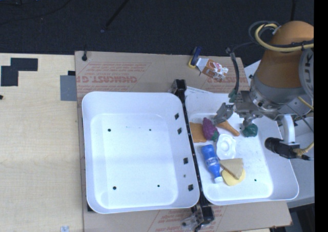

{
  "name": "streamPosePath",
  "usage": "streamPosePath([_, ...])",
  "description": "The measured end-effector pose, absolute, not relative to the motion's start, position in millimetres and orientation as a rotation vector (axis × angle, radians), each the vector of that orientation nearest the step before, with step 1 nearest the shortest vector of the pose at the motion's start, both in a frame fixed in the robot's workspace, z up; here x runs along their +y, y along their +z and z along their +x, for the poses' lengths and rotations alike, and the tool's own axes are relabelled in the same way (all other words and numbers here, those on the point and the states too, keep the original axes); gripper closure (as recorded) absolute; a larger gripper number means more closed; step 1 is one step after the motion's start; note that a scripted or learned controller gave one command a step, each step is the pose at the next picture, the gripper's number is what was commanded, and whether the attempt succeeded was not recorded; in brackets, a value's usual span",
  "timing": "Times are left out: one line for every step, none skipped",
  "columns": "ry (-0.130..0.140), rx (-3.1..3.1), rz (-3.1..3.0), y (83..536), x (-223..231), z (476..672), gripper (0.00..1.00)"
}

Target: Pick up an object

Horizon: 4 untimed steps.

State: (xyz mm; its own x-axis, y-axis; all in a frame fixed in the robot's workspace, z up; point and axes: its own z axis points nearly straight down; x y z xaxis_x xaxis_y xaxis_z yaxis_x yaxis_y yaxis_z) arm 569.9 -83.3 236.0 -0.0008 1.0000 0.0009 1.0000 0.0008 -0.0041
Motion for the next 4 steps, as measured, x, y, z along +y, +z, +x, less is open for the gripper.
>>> streamPosePath([0.015, -2.21, -2.217, 118, -126, 560.3, 0.0])
streamPosePath([-0.002, -2.226, -2.216, 86, -84, 646.2, 0.0])
streamPosePath([-0.001, -2.219, -2.22, 99, -86, 644.4, 1.0])
streamPosePath([-0.013, -2.232, -2.234, 324, -125, 646.1, 1.0])
